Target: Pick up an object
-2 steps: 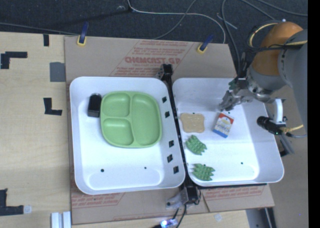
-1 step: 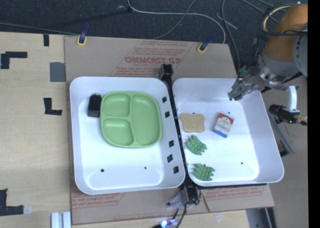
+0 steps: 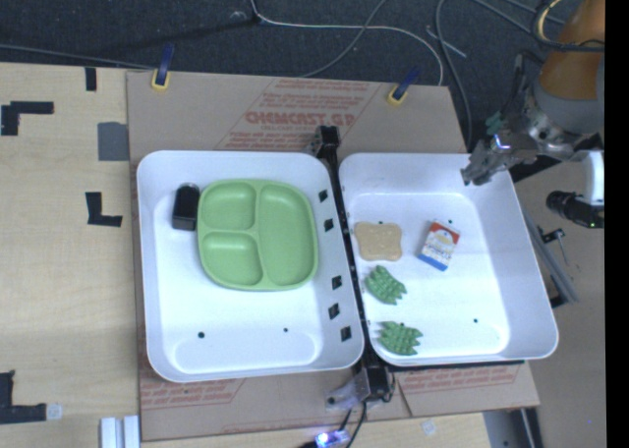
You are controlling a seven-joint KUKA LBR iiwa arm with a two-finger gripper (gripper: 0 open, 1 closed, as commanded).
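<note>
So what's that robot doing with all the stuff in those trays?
It's meant to pick something up, but it hasn't got anything yet. The arm comes in from the right, and its tool sits over the top right corner of the right bin, away from the things inside. That bin holds a toast slice, a small box and two green leafy toys. The left bin holds a green plate with a black block next to it.
</note>
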